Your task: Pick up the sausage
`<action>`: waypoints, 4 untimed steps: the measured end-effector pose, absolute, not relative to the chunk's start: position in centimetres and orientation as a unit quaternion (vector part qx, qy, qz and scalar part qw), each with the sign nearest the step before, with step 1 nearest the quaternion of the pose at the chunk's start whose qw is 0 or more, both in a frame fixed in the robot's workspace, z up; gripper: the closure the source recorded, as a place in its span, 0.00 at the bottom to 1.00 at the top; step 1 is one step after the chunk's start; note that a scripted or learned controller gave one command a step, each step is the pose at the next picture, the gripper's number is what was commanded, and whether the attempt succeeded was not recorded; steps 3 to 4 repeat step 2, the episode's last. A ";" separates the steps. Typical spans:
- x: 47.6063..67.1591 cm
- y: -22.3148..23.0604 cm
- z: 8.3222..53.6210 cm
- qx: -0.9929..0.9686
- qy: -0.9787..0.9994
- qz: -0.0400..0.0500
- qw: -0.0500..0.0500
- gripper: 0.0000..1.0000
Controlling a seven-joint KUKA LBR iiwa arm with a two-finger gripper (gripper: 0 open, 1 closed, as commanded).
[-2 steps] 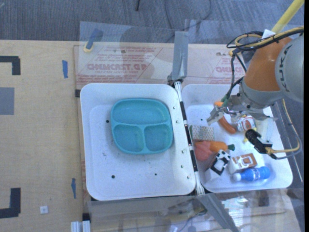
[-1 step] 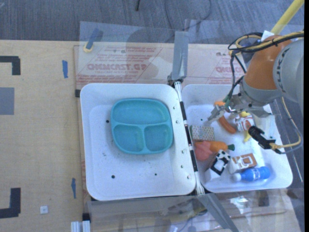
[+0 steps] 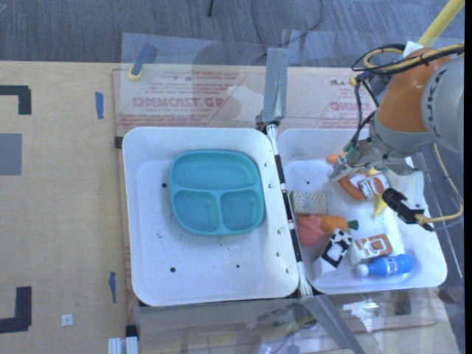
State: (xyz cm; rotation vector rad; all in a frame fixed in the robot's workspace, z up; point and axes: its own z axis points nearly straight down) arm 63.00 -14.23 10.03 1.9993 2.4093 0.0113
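The gripper is down over the far side of the right bin, fingers hard to read, can't tell their state. The sausage lies by that bin's left wall, beside a carrot. A teal plate sits in the left bin.

You see the arm as a rounded grey casing with a broad orange band above the wrist. Black and yellow cables loop around that band, and below it the metal gripper looks grey and dark.
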 end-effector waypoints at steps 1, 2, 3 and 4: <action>61.6 -9.9 10.7 0.650 0.760 0.000 0.000 1.00; 66.8 -6.8 18.6 0.658 0.753 0.000 0.001 1.00; 66.8 -6.8 18.6 0.658 0.753 0.000 0.001 1.00; 66.8 -6.8 18.6 0.658 0.753 0.000 0.001 1.00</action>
